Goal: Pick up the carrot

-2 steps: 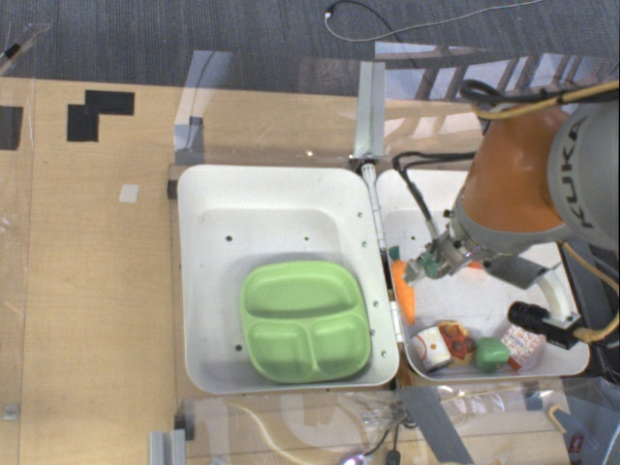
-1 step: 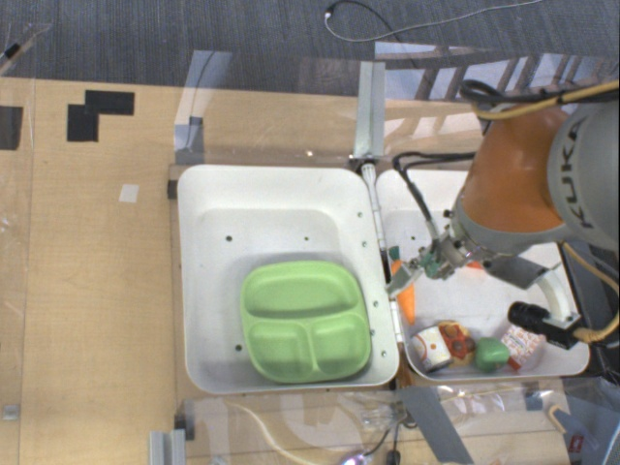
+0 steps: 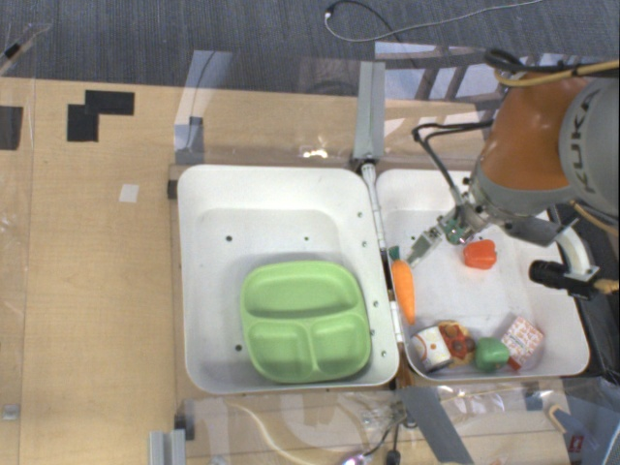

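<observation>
The orange carrot (image 3: 403, 290) lies lengthwise against the left wall of the right bin (image 3: 572, 356), its green-tipped end toward the back. My gripper (image 3: 422, 248) hangs just above and to the right of the carrot's far end, slanting down toward it from the arm's orange band (image 3: 523, 143). Nothing shows in its grasp.
A small red vegetable (image 3: 480, 254) sits right of the gripper. Along the right bin's front wall lie a small can (image 3: 433, 345), a green item (image 3: 491, 355) and a red-and-white packet (image 3: 523, 337). A green divided plate (image 3: 305, 320) rests in the left bin (image 3: 223, 221).
</observation>
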